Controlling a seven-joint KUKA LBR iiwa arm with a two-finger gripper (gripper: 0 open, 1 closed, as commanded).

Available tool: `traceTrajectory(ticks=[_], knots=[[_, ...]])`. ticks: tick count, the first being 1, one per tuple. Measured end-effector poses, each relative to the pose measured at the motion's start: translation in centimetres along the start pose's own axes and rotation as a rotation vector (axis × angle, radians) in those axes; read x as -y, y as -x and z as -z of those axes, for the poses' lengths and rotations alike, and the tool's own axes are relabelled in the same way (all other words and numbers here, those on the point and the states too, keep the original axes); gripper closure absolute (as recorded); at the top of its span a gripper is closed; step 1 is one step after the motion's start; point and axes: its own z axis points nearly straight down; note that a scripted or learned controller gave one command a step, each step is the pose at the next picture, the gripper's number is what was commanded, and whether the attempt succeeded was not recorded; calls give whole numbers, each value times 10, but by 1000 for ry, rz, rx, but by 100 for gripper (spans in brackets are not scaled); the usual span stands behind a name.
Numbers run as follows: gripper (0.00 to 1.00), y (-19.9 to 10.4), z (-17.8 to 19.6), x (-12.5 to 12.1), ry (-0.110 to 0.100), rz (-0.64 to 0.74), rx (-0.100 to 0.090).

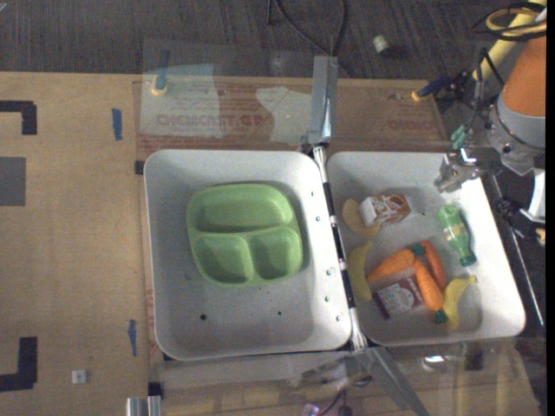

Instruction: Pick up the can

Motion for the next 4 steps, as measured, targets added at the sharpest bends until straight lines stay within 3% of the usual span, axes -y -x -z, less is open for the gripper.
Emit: traceTrajectory(ticks=[1,2,3,4], knots=[[100,39,135,54,-1,105,0],[100,69,200,102,0,116,1],[100,69,202,24,1,-6,1],[100,69,202,-25,-1,-398,2]])
